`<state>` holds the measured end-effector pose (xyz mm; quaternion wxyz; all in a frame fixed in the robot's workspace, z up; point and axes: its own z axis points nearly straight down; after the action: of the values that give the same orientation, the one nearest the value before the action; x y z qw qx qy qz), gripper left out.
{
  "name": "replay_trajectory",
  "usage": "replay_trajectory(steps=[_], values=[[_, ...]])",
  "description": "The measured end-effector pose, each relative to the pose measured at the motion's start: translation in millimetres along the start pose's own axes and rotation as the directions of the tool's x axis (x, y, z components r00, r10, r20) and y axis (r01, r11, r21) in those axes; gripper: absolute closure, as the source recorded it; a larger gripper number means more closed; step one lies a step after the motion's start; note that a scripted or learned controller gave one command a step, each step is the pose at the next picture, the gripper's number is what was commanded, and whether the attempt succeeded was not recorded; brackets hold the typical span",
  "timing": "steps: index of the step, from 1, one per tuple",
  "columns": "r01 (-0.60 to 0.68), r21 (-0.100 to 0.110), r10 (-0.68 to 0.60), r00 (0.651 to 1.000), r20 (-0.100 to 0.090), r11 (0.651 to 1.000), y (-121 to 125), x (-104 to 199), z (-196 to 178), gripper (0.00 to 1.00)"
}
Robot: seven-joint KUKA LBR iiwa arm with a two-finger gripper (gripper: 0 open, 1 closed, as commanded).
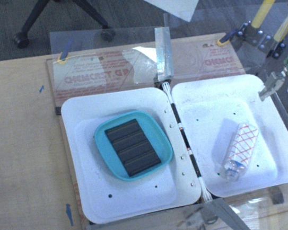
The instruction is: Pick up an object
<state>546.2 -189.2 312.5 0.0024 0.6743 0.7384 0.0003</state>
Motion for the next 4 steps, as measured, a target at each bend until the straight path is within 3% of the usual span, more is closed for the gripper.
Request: replay_trajectory(steps=[1, 2, 3, 4], values=[[-0.003, 0.004, 0.003, 1.0, -0.003, 1.0, -65, 30, 88, 0.0], [-0.004, -0.006, 0.004, 1.0, 0.002, 1.0, -60, 54, 216, 0.0], [-0.008, -0.008, 0.008, 1.0, 0.002, 1.0, -60, 52, 206, 1.0], [0.01, -0.019, -0.01, 1.0, 0.001, 1.0, -56, 41, 215, 1.0]])
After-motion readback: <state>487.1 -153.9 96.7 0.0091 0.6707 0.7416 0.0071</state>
